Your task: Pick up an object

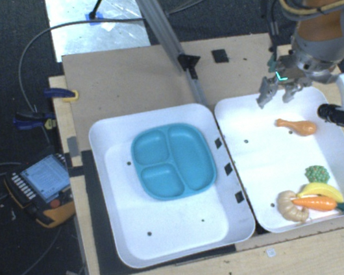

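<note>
Two white bins (175,231) stood side by side. One blue divided plate (173,160) lay in the left. The right held one drumstick (296,125), one broccoli (317,174), one banana (322,190), one carrot (317,203) and one croissant (291,206).

Blue divided plate (173,160), three compartments, lying flat in the left white bin (131,239). Right white bin (257,171) touching it along the middle seam. Brown bench board (128,75) under both. Handheld device with a small screen (43,182), orange-edged, on the dark floor to the left, cables around it. Blue-handled clamp (59,94) at the board's left edge.
</note>
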`<state>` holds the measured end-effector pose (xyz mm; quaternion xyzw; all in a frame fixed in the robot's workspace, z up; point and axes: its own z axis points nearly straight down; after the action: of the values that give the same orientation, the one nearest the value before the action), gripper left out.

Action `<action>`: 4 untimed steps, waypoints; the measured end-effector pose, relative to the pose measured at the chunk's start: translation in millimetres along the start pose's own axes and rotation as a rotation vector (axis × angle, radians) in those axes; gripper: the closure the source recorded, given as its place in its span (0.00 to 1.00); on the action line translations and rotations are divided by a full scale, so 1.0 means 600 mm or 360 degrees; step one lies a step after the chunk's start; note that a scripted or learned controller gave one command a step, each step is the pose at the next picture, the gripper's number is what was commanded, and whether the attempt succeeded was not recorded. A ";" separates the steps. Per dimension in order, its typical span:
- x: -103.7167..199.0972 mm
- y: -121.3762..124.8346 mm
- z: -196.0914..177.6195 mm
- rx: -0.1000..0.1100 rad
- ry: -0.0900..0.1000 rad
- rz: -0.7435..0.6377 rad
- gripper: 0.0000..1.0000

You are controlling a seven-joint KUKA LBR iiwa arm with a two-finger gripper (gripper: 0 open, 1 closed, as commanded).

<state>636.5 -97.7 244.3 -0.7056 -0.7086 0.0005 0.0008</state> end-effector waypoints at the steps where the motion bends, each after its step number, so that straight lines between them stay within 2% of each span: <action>1: 0.000 0.001 -0.003 -0.0006 -0.0001 -0.0001 0.00; 2: 0.002 0.008 0.099 -0.0001 -0.0001 0.0002 0.00; 4: -0.010 0.002 0.261 0.0000 -0.0001 0.0005 0.00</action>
<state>637.2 -103.8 87.4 -0.7069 -0.7074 0.0008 0.0005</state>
